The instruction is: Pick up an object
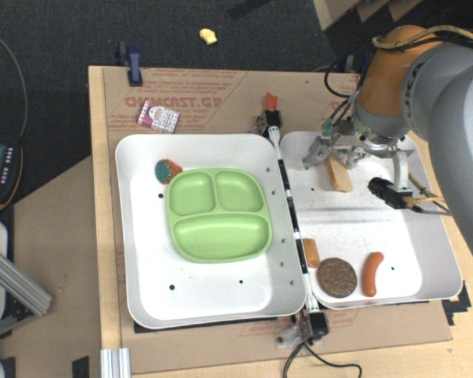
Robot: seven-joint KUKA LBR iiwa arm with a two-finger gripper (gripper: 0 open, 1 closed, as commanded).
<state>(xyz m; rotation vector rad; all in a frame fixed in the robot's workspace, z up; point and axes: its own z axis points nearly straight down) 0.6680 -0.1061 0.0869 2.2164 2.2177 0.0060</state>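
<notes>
Cardboard sheeting (221, 85) printed with faint red lettering, partly reading "CHEMCAST GP", is covering the tabletop under two shallow white plastic bins. A small pink-and-white printed packet (158, 116) is lying on the cardboard beyond the left bin (142, 274); its text is too small to read. Inside that bin a smooth light-green plastic plate with three compartments (217, 214) is sitting, with a small round red-and-green toy (168, 170) touching its far left corner. In the right bin (426, 266), a tan wedge-shaped wooden block (340, 175) is lying at the far end, directly under the metallic end effector (339, 150); whether the fingers are gripping it I cannot tell. Near the bin's front are lying a small tan block (310, 252), a flat round brown patty (336, 277) and an orange-red glossy sausage (370, 274).
</notes>
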